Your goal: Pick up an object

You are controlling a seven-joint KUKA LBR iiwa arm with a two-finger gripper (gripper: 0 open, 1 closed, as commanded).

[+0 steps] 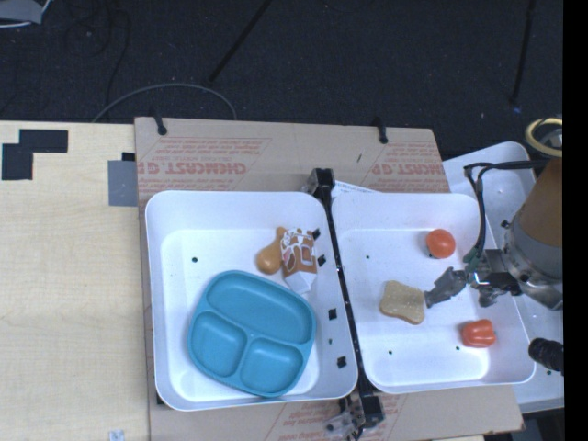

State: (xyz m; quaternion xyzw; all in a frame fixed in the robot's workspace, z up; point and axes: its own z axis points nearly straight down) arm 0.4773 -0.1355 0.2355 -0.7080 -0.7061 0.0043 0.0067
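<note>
The right bin [418, 375] holds three loose things. A tan, bread-like piece [402, 301] lies near its middle. An orange ball [440, 243] sits toward the back right, and a red-orange piece [477, 333] lies at the front right. My gripper [439, 290] reaches in from the right, low over the bin floor. Its tip is right at the tan piece's right edge, between the ball and the red-orange piece. I see nothing lifted off the floor.
The left bin [170, 338] carries a blue divided plate [250, 333], a brown pear-shaped toy [269, 257] and a brown-and-white wrapped item [299, 252]. A black divider [338, 292] separates the bins. The arm's body [542, 237] and cables [478, 200] stand over the right bin's right rim.
</note>
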